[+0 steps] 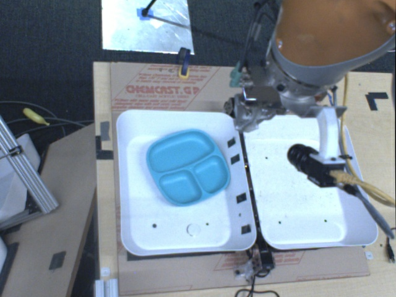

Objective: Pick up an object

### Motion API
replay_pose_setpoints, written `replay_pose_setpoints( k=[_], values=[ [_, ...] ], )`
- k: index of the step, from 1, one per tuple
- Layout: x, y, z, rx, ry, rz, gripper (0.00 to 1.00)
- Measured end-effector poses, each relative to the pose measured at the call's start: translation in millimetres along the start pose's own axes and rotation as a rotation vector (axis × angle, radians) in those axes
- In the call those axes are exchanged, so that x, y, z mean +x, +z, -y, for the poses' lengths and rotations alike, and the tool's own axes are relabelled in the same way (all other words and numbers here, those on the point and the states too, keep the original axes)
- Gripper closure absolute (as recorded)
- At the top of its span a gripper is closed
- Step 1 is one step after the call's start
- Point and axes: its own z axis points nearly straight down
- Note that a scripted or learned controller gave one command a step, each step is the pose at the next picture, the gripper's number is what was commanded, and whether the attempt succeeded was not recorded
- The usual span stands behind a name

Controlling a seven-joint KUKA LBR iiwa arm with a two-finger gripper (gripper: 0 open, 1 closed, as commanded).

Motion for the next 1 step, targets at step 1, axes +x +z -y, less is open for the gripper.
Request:
replay_pose_setpoints(
  k=[1],
  values=[
    [-44.1, 54.8, 1.9, 0.005, 0.011, 0.003, 1.00]
  ],
)
